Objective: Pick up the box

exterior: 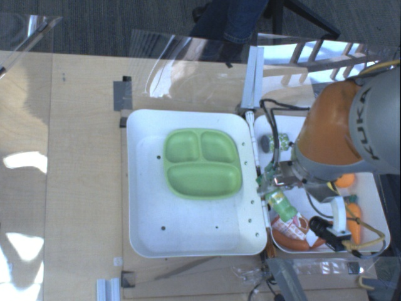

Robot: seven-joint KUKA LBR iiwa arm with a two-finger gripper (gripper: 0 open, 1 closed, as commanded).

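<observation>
The bench [75, 187], of pale wood, is bearing two white bins side by side. The arm [335, 127] is being reached in from the right over the right bin, its orange band turned up toward the camera. On the grey shell beside the band, the letters "KUK" are being shown in dark print, and the rest of the word is being cut off at the picture's edge. The wrist is being held low over the right bin's left edge, with black cables looped beside it.

The left bin [150, 231] is being occupied by a green plate [203, 163] with three compartments, lying flat nearer the far edge than the near one. The right bin [381, 221] is being largely covered by the arm.

The gripper [276, 182] is being held just inside the right bin's left edge. Whether it is open or closed cannot be told, and nothing is being seen in its grasp.

The box [294, 228], seemingly the red-and-white pack, is lying in the right bin's near-left corner, just below the gripper. Its print is too small to be read. Orange items [354, 221] are lying near the right edge.
</observation>
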